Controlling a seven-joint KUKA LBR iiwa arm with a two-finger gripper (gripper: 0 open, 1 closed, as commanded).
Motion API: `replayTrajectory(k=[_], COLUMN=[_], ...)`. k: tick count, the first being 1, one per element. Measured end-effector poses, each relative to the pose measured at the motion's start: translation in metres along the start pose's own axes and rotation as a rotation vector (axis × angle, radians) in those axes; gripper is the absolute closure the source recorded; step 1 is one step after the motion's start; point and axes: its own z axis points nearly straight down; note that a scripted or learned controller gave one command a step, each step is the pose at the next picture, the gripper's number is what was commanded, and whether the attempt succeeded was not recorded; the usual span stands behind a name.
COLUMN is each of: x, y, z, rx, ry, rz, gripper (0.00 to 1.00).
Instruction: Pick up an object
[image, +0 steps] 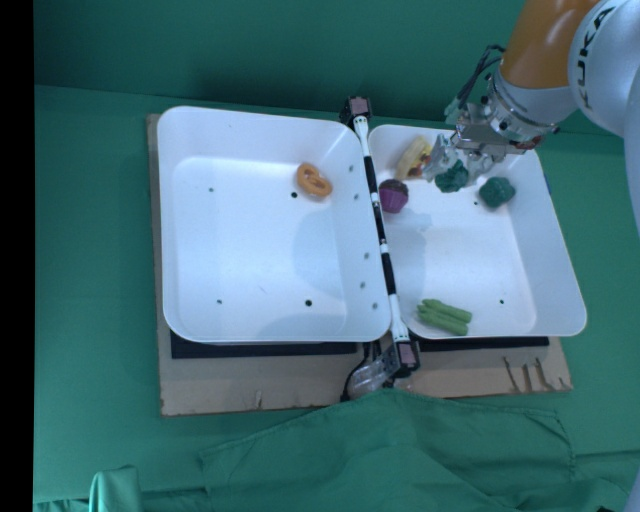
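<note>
On the green desk (90, 250) we see a sheet of cardboard (250, 392) bearing two white bins side by side. The left bin (200, 300) holds one thing, an orange pretzel (314, 180) toward its 1 o'clock corner, its long axis running from 10 to 4 o'clock; the rest of that floor is open room, marked by a few small dark holes. A black-and-white rod (378, 230) lies along the seam between the bins, running from 12 to 6 o'clock, with a dark block at each end.

In the right bin (520, 290), a purple cup-shaped piece (393, 195) sits at the 10 o'clock side, just beside the rod. A yellow piece (412, 156) lies near the 11 o'clock corner, long axis from 7 to 1 o'clock, close to the far rim. At 6 o'clock a bundle of green beans (444, 316) lies near the front rim, long axis from 10 to 4 o'clock. The middle of this bin is free.

The gripper (470, 160) hangs over the bin's 12 o'clock edge, below the grey arm (600, 60) and its orange band. A dark green lump (453, 177) sits directly under the jaws; we cannot tell whether they are spread or pinching it. A second green lump (496, 191) lies just at 3 o'clock of the first, apart from it. White lettering on the arm is cut off and not readable in full.
</note>
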Motion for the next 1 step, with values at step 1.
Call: replayTrajectory(k=[1], x=[-0.0028], y=[0.0040], z=[-0.0671], rx=[-0.014], ry=[-0.003], rz=[-0.008], gripper=[1.00])
